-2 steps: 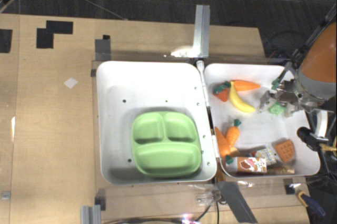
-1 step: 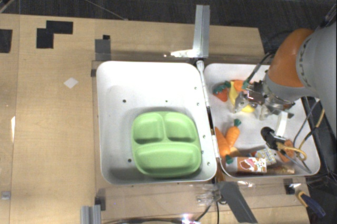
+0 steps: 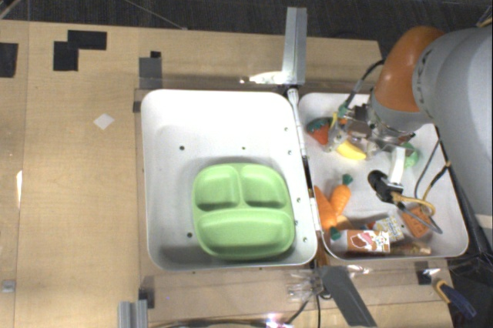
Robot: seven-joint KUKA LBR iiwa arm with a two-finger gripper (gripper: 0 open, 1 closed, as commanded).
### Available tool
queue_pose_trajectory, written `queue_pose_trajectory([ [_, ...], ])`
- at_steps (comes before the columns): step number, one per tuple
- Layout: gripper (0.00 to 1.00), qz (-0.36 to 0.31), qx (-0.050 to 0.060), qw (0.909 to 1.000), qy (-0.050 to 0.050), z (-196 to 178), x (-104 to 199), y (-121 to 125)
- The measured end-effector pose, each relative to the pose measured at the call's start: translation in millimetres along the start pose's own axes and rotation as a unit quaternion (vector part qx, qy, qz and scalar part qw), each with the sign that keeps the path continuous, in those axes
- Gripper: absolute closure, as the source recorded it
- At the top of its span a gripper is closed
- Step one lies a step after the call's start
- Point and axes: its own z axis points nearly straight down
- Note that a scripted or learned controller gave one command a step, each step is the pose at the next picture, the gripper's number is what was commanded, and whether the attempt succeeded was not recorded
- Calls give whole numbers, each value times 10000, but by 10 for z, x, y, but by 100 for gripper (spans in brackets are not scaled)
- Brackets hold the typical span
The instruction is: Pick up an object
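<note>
**Gripper low over the right bin**

Left bin (image 3: 162,165) holds a green tray (image 3: 243,209). In the right bin (image 3: 454,242), a yellow banana (image 3: 351,152) lies pointing three o'clock, beneath the gripper (image 3: 362,135). Finger state: cannot tell.

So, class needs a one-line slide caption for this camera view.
Arm's hand low in right bin among toys; green tray in left bin.

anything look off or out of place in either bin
Nothing looks spilled or broken. The green three-compartment plastic tray sits slightly askew in the left white bin. In the right white bin, small toy items lie jumbled; the orange carrot-shaped toy leans against its left wall.
</note>
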Motion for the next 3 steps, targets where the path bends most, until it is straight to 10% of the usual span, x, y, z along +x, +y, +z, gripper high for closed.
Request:
queue_pose_trajectory([
  [1, 100, -31, -36, 10000, 22, -137, 31, 26],
  [2, 100, -168, 38, 9999, -1, -885, 87, 212],
  [3, 0, -171, 41, 9998, -4, -883, 88, 211],
])
